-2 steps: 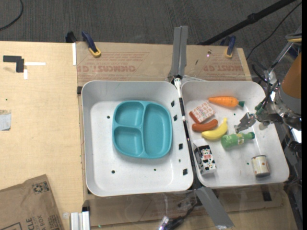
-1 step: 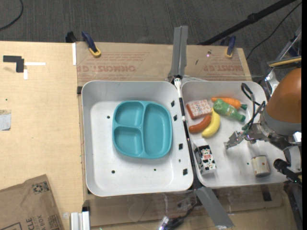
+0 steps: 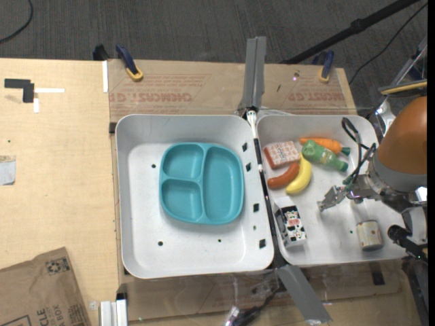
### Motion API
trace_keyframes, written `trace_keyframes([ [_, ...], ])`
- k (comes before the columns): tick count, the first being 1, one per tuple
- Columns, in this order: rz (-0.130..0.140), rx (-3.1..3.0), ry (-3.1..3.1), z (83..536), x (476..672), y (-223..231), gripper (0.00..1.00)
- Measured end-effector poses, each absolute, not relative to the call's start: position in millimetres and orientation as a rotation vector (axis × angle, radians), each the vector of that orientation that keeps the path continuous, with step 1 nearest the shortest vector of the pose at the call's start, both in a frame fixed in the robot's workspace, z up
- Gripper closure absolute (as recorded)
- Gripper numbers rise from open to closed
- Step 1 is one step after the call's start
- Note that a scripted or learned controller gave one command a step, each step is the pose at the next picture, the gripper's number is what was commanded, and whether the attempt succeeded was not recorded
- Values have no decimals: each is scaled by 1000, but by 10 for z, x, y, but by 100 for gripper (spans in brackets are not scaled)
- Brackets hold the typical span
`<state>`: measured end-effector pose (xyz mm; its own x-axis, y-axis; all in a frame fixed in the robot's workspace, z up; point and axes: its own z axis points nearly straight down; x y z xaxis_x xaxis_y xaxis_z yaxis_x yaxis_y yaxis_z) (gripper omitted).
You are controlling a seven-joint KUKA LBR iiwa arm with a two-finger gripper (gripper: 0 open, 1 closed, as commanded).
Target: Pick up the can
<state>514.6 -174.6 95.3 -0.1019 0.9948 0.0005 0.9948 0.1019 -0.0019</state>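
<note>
1. Two white bins sit side by side on the bench: the left bin (image 3: 136, 202) and the right bin (image 3: 326, 246).
2. A teal divided plate (image 3: 202, 182) with three compartments lies in the middle of the left bin.
3. The can (image 3: 369, 235) lies on its side in the right bin, toward 4 o'clock of that bin, near the lower right corner.
4. The gripper (image 3: 329, 200) hangs over the right bin's centre, at about 10 o'clock from the can and apart from it; its fingers stand spread with nothing between them.
5. The grey arm with its orange band (image 3: 408, 138) comes in from 3 o'clock.
6. At 12 o'clock of the right bin lie a carrot (image 3: 322, 143) and a green bottle (image 3: 323, 156), just beside each other.
7. A red and white box (image 3: 281, 153) sits at 11 o'clock, with a sausage (image 3: 283, 176) and a banana (image 3: 301, 176) just below it.
8. A black-and-white carton (image 3: 291, 225) lies at 7 o'clock, against the left wall.
</note>
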Motion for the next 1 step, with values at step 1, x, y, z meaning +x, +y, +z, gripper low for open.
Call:
trace_keyframes([
  [1, 1, -2213, -2230, 1845, 4780, -2002, 0],
])
